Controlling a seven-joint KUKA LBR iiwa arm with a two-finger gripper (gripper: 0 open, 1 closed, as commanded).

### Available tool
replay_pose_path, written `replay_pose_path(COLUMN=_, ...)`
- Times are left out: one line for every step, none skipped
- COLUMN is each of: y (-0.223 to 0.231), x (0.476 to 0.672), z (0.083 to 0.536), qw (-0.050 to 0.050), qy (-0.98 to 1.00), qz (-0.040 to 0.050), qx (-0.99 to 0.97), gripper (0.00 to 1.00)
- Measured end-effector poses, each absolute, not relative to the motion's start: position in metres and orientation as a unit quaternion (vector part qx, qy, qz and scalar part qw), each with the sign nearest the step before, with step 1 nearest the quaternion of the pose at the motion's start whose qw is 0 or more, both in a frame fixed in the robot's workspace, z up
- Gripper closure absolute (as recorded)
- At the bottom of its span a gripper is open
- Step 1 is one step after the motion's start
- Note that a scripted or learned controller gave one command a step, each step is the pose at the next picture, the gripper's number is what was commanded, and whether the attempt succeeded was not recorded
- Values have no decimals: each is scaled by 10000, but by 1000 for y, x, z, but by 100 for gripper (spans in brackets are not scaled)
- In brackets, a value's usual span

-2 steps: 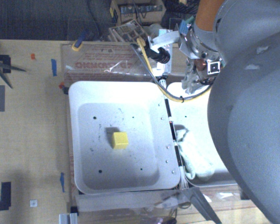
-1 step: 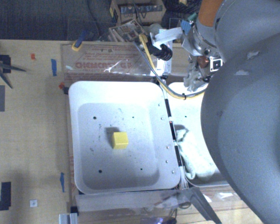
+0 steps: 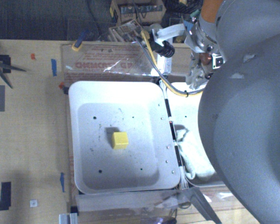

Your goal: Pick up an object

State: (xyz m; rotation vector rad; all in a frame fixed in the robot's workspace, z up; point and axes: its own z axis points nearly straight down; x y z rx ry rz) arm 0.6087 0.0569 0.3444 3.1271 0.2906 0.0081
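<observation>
A small yellow cube (image 3: 120, 140) lies near the middle of the left white bin (image 3: 84, 106), alone on its floor. My gripper (image 3: 196, 77) hangs over the far edge of the right bin (image 3: 184, 107), well to the upper right of the cube and apart from it. The grey arm (image 3: 245, 115) covers most of the right bin. A pale white object (image 3: 192, 157) lies in the right bin by the divider, partly hidden under the arm.
A yellow cable (image 3: 155, 65) loops from the wrist over the bins' far edge. A clear plastic sheet (image 3: 107, 62) lies behind the left bin. Wooden bench (image 3: 28, 134) stretches to the left, with clutter along the back.
</observation>
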Motion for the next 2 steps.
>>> replay_pose_path(y=4, x=564, z=234, qw=-10, qy=1018, qz=-27, qx=9948, gripper=100)
replay_pose_path(y=-18, x=611, z=275, qw=-5, qy=1262, qz=-14, qx=9920, gripper=100)
